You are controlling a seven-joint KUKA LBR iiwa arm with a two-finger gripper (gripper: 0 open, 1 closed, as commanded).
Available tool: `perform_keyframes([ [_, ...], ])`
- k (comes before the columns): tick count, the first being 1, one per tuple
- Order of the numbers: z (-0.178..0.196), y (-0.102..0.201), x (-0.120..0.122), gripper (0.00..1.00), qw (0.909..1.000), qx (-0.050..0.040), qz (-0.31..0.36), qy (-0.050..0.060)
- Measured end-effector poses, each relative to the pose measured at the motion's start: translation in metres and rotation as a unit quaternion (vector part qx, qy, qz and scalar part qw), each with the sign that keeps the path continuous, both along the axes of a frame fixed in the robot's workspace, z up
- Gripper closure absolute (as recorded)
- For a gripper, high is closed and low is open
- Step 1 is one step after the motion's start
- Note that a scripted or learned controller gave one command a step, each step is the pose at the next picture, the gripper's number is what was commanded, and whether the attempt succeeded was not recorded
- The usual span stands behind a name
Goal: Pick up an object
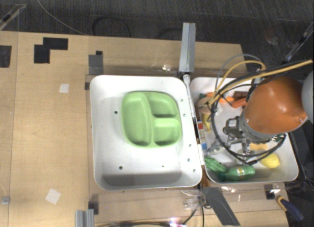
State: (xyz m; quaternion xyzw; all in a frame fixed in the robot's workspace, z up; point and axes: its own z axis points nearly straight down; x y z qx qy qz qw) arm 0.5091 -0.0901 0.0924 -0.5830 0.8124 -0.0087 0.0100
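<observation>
The two-finger gripper [239,140] hangs low inside the right white bin [293,168]; its opening cannot be told. Nearby lie a green plastic bottle [235,173] and yellow lemon-shaped object [270,161]. The left white bin [105,138] holds a green divided tray [149,118].

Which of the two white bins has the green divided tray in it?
The left bin: the green tray lies in it, while the right bin holds small clutter under the arm.

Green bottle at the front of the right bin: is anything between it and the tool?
Cannot tell fully: the arm's orange band and cables cover the tool from above. The green bottle lies open at the right bin's front wall, a yellow object beside it.
</observation>
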Motion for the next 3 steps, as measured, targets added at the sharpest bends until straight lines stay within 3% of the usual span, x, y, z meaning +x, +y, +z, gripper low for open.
perform_keyframes([
  [1,0.0,0.0,-0.013,0.0,1.0,0.0012,0.007,-0.003],
  [2,-0.001,-0.054,0.054,0.0,0.9911,-0.0023,0.133,0.004],
  [3,-0.001,0.006,0.054,0.0,0.9816,-0.0032,0.191,0.005],
])
